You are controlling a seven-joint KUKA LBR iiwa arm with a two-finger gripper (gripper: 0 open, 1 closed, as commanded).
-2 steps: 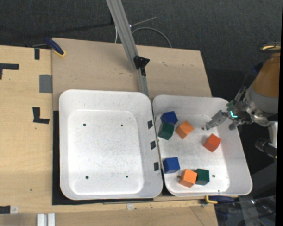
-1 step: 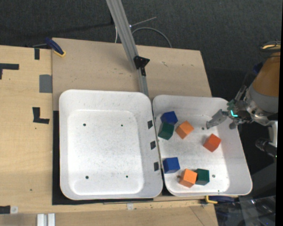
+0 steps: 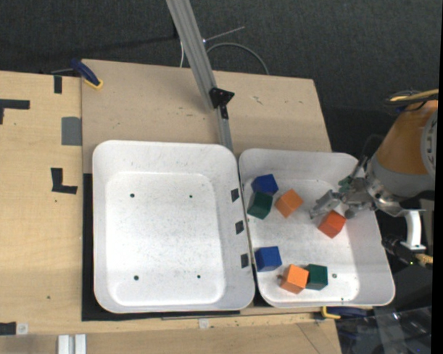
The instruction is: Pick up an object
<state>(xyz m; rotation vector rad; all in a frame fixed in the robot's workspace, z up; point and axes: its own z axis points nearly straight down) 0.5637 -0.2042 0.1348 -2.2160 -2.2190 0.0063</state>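
Observation:
The right bin [image 3: 367,276] holds several small cubes. A red cube [image 3: 331,224] lies near its right side. My gripper [image 3: 337,204] hangs just above and behind that cube, open, its grey fingers [image 3: 321,204] spread apart with nothing between them. Further left lie an orange cube [image 3: 288,203], a blue cube [image 3: 265,184] and a dark green cube [image 3: 260,204], close together. Near the front sit another blue cube [image 3: 268,258], an orange cube [image 3: 295,278] and a green cube [image 3: 317,276].
The left bin [image 3: 162,228] stands beside the right one, their rims touching. A slanted metal pole [image 3: 200,56] rises behind the bins. My arm's orange band [image 3: 408,139] is at the right edge. Wooden bench surface surrounds the bins.

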